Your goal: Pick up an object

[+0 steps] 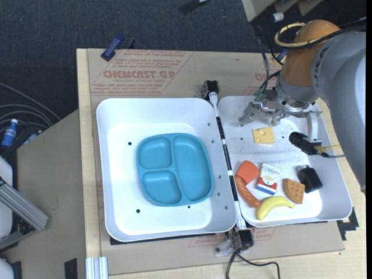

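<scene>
Printed in red on bench board (139, 68): "CHEMCAST GP". Gripper (263, 113) above cheese slice (263, 135), fingers spread, holding nothing.

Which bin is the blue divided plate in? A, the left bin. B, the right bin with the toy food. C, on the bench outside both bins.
A: the blue plate lies alone in the left bin, while the banana and the other toy food sit in the right bin.
</scene>
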You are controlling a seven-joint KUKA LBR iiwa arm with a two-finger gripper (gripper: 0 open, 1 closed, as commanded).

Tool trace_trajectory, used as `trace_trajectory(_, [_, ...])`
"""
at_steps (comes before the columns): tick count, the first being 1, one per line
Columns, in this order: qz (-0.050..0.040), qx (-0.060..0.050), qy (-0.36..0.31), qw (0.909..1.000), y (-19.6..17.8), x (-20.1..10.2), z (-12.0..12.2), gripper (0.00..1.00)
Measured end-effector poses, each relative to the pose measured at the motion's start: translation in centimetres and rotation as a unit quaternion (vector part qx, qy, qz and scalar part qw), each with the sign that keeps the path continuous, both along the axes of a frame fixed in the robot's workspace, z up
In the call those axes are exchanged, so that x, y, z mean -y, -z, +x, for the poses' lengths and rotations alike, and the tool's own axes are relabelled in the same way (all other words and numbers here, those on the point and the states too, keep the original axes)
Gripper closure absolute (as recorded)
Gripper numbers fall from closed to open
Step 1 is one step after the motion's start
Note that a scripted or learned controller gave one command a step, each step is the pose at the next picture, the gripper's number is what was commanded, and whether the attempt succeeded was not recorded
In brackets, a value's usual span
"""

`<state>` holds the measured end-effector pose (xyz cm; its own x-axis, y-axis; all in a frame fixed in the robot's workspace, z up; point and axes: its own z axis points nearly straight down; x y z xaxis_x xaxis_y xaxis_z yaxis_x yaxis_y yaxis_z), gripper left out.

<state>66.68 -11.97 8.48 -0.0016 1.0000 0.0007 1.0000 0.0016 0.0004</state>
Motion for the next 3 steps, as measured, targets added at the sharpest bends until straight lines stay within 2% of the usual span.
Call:
trace_trajectory(1, [0.0003,-0.001,0.0,1.0,0.0,-2.9,0.0,0.0])
trace_trajectory(2, [0.0,-0.002,0.001,1.0,0.1,-2.7,-6.9,0.0])
trace_trajectory(3, [0.0002,-0.001,0.001,1.0,-1.0,-2.8,-6.8,1.0])
